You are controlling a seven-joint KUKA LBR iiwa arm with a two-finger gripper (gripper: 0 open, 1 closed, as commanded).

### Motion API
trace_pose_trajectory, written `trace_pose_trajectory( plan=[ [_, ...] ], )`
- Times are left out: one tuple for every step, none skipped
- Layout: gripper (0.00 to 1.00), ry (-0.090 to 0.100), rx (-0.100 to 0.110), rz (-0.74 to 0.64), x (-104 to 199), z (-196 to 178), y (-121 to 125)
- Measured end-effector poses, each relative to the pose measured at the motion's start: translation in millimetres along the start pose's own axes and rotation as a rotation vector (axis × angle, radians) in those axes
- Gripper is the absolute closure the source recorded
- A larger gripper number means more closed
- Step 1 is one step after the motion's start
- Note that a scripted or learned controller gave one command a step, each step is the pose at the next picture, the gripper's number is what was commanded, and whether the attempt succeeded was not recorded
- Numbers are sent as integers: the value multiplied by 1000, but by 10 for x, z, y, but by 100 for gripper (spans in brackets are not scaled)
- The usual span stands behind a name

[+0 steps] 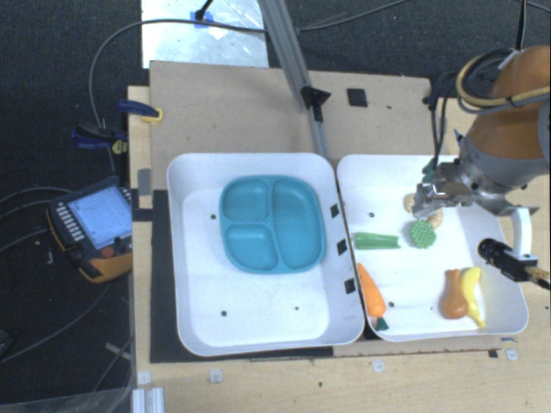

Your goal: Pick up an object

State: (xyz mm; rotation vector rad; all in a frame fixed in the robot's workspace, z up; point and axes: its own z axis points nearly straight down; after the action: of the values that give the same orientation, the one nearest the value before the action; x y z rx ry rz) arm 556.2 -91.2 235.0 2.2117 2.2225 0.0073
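Hovering over the broccoli [423, 232] near the right bin's [508, 321] back edge, my pincer's [428, 198] spread unclear; it may roll aside.

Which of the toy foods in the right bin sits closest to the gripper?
The green broccoli piece, directly below the gripper. The green bean, carrot and the orange and yellow pieces at the bin's near right all lie farther off.

My gripper [428, 198]: bare grey metal, dull sheen. Two shallow white bins [258, 334], smooth plastic, slightly glossy. Blue divided plate [271, 224], smooth matt plastic. Orange carrot [370, 289], green bumpy ball [423, 233], yellow banana [472, 292]: toy plastic look. Bench board [232, 101]: matt brown, cardboard-like.
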Motion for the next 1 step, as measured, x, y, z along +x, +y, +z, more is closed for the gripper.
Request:
trace_pose_trajectory(
  plan=[
    [100,2,7,-4,475,107,-87]
  ],
)
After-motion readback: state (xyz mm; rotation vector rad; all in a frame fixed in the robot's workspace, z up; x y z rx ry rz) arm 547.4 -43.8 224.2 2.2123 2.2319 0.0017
